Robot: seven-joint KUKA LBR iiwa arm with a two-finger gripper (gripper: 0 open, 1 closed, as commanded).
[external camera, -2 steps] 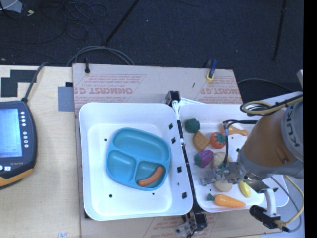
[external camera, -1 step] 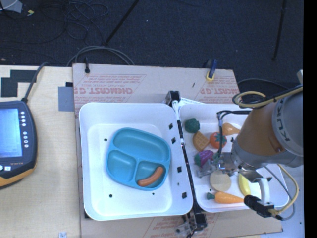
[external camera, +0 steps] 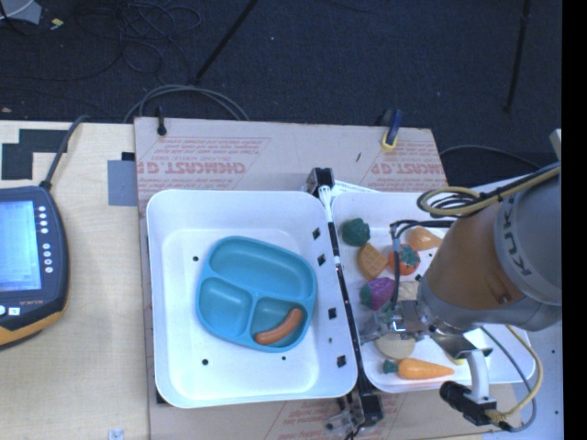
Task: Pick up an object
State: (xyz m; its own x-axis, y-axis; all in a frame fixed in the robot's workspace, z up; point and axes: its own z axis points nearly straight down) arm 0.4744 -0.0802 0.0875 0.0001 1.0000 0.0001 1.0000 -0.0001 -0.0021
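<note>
Reaching from the right, the arm (external camera: 495, 264) covers much of the right bin (external camera: 367, 211), over toy foods: a purple piece (external camera: 378, 291), a carrot (external camera: 420, 368). Whether the gripper (external camera: 396, 321) grasps anything, I cannot tell. A sausage (external camera: 279, 326) lies in the blue tray (external camera: 240, 264), left bin (external camera: 174, 282).

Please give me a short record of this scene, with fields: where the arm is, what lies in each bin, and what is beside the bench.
arm: reaches in from the right, over the right bin
gripper: low among the toy foods
left bin: blue divided tray with a sausage in its near compartment
right bin: carrot, purple piece, dark green piece, orange pieces
left of bench: control pendant
</note>
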